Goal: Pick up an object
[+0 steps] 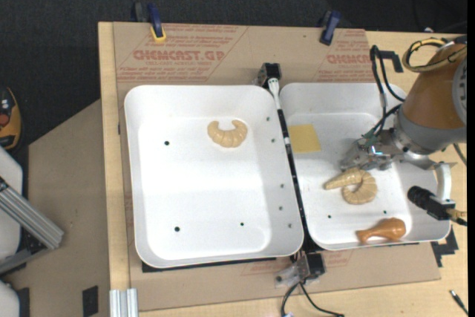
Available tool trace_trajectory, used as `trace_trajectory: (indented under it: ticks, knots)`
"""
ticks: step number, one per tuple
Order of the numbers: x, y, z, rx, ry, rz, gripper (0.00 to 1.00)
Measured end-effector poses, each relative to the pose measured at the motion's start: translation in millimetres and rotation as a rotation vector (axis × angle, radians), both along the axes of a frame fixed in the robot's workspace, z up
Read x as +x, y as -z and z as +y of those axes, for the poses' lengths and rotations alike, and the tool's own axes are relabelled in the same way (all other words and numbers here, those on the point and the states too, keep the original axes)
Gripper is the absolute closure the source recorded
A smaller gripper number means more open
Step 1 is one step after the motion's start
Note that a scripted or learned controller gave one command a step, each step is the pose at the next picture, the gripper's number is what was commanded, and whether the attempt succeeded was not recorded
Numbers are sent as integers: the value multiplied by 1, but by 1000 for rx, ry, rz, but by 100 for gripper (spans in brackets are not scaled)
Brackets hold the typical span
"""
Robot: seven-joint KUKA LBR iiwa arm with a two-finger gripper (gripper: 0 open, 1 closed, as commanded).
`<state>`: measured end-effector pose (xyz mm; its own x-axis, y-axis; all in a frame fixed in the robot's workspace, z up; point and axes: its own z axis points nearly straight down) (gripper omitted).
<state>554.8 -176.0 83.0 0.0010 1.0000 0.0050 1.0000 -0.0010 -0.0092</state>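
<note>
The gripper (361, 161) sits low in the right bin (326, 104), just above two pastries (355, 185) at its six o'clock; whether its tips are apart or together cannot be told.

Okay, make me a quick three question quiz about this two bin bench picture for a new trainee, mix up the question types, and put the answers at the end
1. True or false: the croissant-shaped piece lies alone in the left bin.
2. Multiple choice: what lies flat in the right bin near the divider between the bins? A) a yellow square piece B) a blue ball C) a green cup
3. Fill in: the gripper hovers over the ____ bin, close above a pale pastry-like pile.

Key
1. True.
2. A.
3. Right. An orange-brown drumstick-shaped piece also lies by that bin's near edge.
</note>
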Motion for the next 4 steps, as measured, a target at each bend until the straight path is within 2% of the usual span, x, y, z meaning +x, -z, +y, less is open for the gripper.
trace_trajectory:
  ticks: [1,2,3,4]
  knots:
    - [5,-12,-3,-6,1,-12,100]
    - [-22,-37,-51,-9,3,-12,100]
    - [-41,-78,-34,-6,-1,-12,100]
    - [-45,-151,45,-4,-10,-18,100]
